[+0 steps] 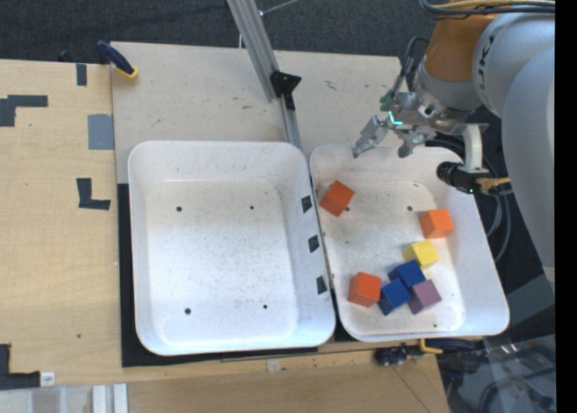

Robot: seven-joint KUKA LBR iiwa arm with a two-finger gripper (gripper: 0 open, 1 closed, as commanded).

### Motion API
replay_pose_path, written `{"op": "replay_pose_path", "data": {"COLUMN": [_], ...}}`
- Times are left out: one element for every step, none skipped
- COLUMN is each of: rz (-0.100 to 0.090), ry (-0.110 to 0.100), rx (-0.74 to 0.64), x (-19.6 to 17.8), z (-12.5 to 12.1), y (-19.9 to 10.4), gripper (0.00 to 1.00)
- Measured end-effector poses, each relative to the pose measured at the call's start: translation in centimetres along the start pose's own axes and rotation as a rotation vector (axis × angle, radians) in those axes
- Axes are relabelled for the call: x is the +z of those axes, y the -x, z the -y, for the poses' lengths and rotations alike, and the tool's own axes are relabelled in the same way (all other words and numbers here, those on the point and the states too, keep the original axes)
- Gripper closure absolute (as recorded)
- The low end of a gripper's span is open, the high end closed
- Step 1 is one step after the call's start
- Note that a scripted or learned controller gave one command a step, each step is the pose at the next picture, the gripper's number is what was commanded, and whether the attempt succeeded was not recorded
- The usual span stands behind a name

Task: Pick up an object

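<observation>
The right bin (pixel 478 307) holds several small blocks. An orange block (pixel 337 197) lies near its upper left. Another orange block (pixel 436 223) rests toward the right wall. Lower down sit a yellow block (pixel 424 253), two blue blocks (pixel 408 273) (pixel 393 296), a purple block (pixel 425 295) and an orange-red block (pixel 365 289). My gripper (pixel 389 141) hangs over the bin's far rim, up and to the right of the nearest orange block. Its fingers are spread apart with nothing between them.
The left bin (pixel 216 249) stands beside the right one, sharing a middle wall. A slanted metal rail (pixel 255 28) crosses the bench behind the bins. A blue and yellow tool (pixel 117 58) lies at the bench's far left corner.
</observation>
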State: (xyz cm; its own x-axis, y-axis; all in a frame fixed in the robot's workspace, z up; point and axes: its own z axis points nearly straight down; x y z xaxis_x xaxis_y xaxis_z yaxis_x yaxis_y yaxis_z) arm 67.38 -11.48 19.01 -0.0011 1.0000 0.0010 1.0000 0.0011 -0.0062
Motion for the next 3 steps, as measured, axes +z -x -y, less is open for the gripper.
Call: {"op": "replay_pose_path", "data": {"rz": [0.002, 0.001, 0.003], "ry": [0.005, -0.001, -0.008], "rx": [-0.001, -0.001, 0.002], "x": [-0.3, 5.6, 9.9], "z": [-0.1, -0.5, -0.3], "y": [0.0, -0.8, -0.7], "gripper": [0.0, 0.0, 0.0]}}
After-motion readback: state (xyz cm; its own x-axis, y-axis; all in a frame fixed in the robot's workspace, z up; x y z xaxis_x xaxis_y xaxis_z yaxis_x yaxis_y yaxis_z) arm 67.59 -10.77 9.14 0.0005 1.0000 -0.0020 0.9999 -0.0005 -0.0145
